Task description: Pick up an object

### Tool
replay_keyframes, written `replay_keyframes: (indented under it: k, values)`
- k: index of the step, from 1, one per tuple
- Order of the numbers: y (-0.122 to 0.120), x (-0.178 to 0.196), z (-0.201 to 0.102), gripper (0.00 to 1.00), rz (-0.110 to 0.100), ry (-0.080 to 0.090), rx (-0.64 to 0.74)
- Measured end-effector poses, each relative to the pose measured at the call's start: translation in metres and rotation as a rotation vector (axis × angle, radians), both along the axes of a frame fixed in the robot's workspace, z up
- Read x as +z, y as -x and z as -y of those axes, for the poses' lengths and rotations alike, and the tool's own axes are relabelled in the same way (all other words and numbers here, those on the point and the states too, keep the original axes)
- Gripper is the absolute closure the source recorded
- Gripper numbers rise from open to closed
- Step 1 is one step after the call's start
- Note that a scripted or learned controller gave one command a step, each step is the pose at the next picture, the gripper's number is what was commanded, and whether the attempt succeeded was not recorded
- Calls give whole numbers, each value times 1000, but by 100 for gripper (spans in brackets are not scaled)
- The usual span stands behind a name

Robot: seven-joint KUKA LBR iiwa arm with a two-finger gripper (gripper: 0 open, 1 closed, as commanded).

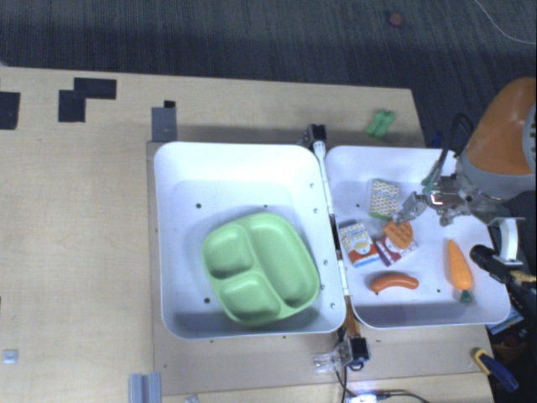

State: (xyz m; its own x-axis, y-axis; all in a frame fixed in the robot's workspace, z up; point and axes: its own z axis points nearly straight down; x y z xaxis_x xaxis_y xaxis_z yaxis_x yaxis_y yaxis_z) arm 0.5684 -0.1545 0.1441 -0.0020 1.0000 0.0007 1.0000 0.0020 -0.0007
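The right bin (pixel 428 164) holds several toy foods: a speckled green-and-white packet (pixel 385 196), an orange waffle-like piece (pixel 401 235), a small white carton with red and orange print (pixel 356 242), a brown sausage (pixel 394 283) and an orange carrot (pixel 458 264). My gripper (pixel 425 211) hangs over the upper middle of this bin, just right of the packet and above the waffle piece. Its two fingers are spread open, with nothing between them. The left fingertip (pixel 409 208) comes close to the waffle piece's upper edge.
The left bin (pixel 185 191) holds a green divided plate (pixel 260 265). A small green object (pixel 380 123) lies on the bench behind the right bin. The arm's orange band (pixel 503 137) and grey wrist overhang the right bin's far right side.
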Motion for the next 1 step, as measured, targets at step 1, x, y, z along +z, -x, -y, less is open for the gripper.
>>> replay_keyframes:
  k: [1]
  values:
    - [-14, -58, -25, 0, 8, 2, 2]
